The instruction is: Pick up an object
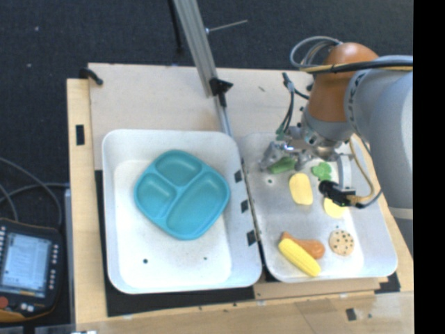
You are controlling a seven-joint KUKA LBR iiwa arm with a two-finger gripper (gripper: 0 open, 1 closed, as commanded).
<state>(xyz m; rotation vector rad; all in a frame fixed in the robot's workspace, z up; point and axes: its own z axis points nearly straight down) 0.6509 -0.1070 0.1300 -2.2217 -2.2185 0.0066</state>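
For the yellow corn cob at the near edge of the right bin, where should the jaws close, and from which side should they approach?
Grip the yellow corn cob at its middle, coming straight down, with the jaws across its narrow width. It lies flat and slanted, so its long sides give parallel faces. The orange carrot-like piece touches its far side, so the jaw on that side has little room; the side toward the right white bin's near rim looks freer.

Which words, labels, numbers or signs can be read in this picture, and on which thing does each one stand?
None can be read.
Handheld screen device at the lower left: its lit display shows marks, too small and blurred to read.
Blue divided plate, white bins and toy foods such as the corn cob: no print visible.
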